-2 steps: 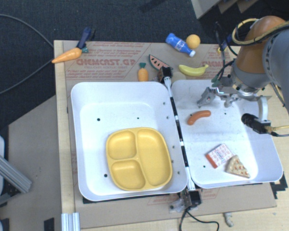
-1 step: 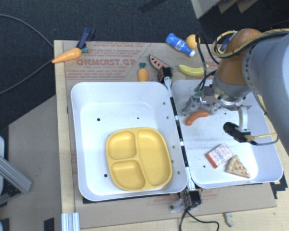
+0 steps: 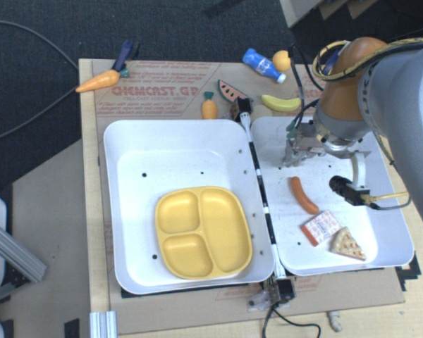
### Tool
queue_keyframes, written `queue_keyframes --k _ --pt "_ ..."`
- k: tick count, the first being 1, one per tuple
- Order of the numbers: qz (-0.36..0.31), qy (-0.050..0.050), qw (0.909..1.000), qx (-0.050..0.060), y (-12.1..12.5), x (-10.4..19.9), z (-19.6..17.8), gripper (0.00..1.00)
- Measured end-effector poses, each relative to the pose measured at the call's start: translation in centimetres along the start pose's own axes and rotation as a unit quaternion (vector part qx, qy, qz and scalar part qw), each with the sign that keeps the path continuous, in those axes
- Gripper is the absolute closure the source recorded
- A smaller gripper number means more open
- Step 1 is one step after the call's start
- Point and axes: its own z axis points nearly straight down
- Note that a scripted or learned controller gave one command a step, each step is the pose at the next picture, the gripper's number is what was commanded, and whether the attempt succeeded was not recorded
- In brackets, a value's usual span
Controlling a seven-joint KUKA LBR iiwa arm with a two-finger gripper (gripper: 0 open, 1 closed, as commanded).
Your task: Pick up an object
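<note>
Nearest the camera, a yellow divided plate (image 3: 203,232) lies in the left bin (image 3: 127,153), and the right bin (image 3: 395,238) holds a pizza slice (image 3: 348,246) at about five o'clock, a red-and-white packet (image 3: 320,227) touching it, and a sausage (image 3: 304,194) near the middle. At the right bin's twelve o'clock the claw (image 3: 298,148) hangs low over bare floor, grasping nothing as far as this angle shows; whether it is released or clenched I cannot tell. Beyond the bins, a banana (image 3: 280,103), blue bottle (image 3: 262,65) and carrot (image 3: 99,82) lie on the counter (image 3: 155,94).

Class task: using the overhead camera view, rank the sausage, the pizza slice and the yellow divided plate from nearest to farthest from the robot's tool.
Measured from the tool:
1. Sausage, right bin, just below it.
2. Pizza slice, right bin's near corner.
3. Yellow divided plate, left bin.
</note>
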Motion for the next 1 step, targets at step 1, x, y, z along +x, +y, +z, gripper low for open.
queue_keyframes --k 1 --pt "0.000 0.000 1.0000 0.000 -0.01 0.00 0.02 0.00"
